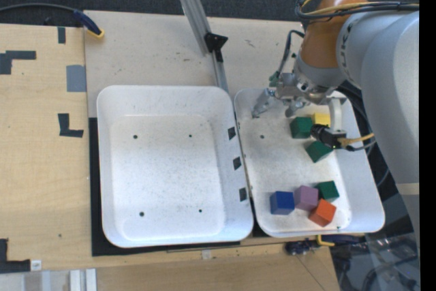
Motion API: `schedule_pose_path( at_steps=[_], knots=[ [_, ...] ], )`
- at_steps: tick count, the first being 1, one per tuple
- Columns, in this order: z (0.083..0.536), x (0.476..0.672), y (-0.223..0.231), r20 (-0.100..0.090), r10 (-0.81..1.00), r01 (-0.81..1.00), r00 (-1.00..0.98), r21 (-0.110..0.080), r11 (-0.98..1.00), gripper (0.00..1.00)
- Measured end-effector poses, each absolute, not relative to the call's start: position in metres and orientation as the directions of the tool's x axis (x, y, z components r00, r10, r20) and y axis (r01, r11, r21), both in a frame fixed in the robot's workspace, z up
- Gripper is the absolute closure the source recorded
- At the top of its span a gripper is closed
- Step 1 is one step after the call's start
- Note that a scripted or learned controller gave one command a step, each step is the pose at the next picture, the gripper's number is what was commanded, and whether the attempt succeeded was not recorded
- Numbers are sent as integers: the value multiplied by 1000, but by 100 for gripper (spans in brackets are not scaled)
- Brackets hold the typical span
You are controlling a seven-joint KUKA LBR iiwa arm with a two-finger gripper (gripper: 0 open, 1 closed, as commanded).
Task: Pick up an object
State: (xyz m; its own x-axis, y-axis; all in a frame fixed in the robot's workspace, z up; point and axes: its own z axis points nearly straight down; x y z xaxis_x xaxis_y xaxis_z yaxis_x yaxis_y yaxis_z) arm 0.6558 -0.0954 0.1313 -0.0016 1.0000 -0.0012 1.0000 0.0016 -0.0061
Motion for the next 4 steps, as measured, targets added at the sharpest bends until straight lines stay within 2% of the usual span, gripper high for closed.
schedule_pose_path(
  at_steps=[1,3,4],
  knots=[
    [145,657,-94,-1,1000,1000,-4,-2,4,100],
    [269,662,-81,-1,1000,1000,-2,7,2,100],
    [286,662,-81,0,1000,1000,-2,2,2,100]
  ],
)
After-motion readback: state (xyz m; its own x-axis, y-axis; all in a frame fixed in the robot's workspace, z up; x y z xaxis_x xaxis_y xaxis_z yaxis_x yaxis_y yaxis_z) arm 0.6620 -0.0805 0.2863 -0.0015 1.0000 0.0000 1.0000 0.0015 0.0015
